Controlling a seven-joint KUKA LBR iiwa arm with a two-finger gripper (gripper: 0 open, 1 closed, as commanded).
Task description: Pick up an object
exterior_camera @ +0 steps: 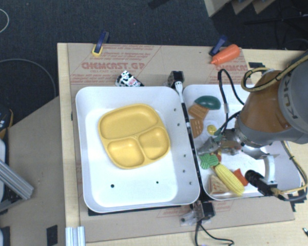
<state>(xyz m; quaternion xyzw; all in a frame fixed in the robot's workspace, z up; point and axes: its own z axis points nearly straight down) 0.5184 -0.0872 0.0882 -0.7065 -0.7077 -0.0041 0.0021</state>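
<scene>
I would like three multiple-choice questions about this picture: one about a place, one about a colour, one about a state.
1. Where does the yellow divided plate lie?
A. in the left bin
B. in the right bin
C. on the floor

2. What colour is the corn cob?
A. blue
B. yellow
C. white

3. How is the gripper placed?
A. above the left bin
B. outside both bins
C. low in the right bin, among the toy food

Answers: 1 A, the plate rests on the left bin's white floor. 2 B, the cob is plainly yellow. 3 C, the arm reaches from the right and ends over the green toy.
</scene>
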